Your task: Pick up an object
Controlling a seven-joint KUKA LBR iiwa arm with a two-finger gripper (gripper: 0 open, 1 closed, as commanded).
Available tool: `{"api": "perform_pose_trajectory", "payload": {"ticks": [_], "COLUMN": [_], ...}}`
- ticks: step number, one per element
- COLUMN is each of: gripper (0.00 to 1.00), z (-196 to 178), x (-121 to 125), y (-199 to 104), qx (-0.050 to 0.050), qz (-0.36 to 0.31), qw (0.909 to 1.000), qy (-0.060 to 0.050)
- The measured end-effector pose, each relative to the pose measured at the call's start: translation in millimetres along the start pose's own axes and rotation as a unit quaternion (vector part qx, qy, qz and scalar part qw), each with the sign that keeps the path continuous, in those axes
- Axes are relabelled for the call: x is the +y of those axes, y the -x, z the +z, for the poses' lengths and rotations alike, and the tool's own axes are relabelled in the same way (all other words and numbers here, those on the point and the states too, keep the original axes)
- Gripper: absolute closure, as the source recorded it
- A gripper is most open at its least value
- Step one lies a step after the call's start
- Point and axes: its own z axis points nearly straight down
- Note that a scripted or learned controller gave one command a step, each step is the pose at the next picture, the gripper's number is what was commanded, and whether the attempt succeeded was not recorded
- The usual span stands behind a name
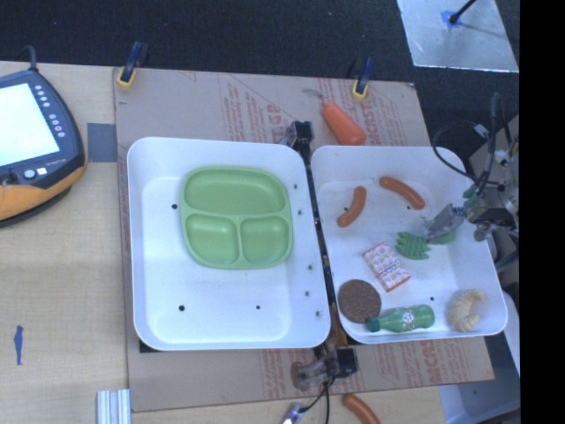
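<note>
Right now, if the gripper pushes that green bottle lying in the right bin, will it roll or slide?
The small green plastic bottle lies on its side, so it would probably roll if pushed across its length. It looks light and likely smooth. The round brown disc beside its cap may block rolling that way.

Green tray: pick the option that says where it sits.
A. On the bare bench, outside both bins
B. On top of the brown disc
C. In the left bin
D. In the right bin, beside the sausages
C: the green tray lies flat inside the left bin, while the two sausages and the brown disc lie in the right bin.
</note>
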Motion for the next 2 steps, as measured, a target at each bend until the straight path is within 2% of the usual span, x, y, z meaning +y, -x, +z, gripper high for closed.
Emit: {"api": "perform_pose_trajectory", "payload": {"ticks": [1, 2], "gripper": [0.00, 1.00], "z": [128.6, 118.7], "x": [31.1, 31.0], "y": [-3.1, -2.4], "qx": [-0.001, -0.002], "qz": [-0.001, -0.003], "qw": [1.0000, 1.0000], "qy": [0.004, 0.002]}}
